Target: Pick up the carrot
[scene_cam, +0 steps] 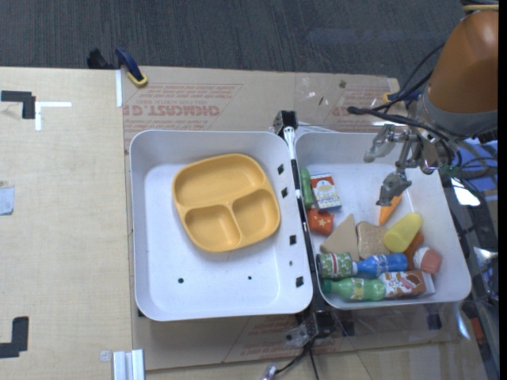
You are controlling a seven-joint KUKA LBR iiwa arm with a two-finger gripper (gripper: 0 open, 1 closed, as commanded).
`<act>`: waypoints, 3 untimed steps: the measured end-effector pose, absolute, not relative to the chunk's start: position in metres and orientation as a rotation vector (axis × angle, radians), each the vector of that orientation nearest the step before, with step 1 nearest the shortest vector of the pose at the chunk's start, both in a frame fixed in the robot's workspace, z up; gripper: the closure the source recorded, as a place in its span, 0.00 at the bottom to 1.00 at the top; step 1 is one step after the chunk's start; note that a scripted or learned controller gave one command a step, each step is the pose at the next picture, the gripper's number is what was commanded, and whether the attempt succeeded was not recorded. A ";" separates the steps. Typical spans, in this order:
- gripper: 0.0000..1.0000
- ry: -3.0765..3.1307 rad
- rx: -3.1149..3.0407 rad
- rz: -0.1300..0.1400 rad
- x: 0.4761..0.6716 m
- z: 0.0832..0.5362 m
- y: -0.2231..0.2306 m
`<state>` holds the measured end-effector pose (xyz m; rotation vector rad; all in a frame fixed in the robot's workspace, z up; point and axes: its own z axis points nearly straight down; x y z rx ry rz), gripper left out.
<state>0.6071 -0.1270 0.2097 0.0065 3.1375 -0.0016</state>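
Note:
The carrot [387, 211] is a small orange wedge in the right bin [348, 145], near its middle right. My gripper [393, 191] reaches down from the right, directly over the carrot's upper end. Its dark fingers [394, 185] are closed around that end, and the carrot's tip sticks out below them toward the bin floor. The grey wrist and the orange band [471, 50] rise above the bin's right rim.
A yellow toy [402, 232] lies just below the carrot, with bread slices [358, 240], a tomato [320, 222], a small carton [325, 192] and two bottles [371, 277] nearby. The left bin [150, 236] holds a yellow divided plate [226, 201].

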 end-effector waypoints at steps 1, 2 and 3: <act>0.00 3.125 -0.276 0.000 0.622 0.100 -0.160; 0.00 3.133 0.042 -0.003 0.627 0.095 -0.222; 0.00 3.132 -0.080 -0.003 0.657 0.095 -0.222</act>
